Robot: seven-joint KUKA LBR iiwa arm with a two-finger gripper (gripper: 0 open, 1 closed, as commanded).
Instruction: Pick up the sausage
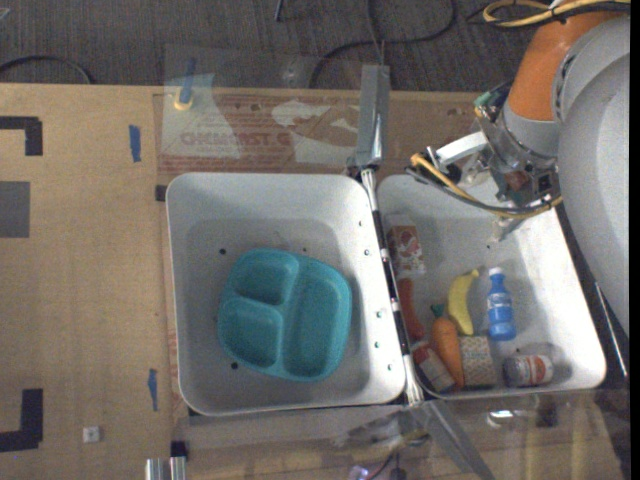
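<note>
The sausage point(409, 309) is a slim reddish-brown stick lying lengthwise against the left wall of the right bin point(575, 298). My gripper point(508, 206) hangs over the far right part of that bin, under the orange-banded wrist, well apart from the sausage and up and to its right. Cables and the wrist body cover its tip.
Near the sausage lie a snack packet point(405, 248), a banana point(461, 301), a carrot point(448, 346), a blue bottle point(500, 306), a can point(527, 370) and a small woven-looking box point(478, 360). The left bin point(200, 208) holds a teal divided plate point(286, 313).
</note>
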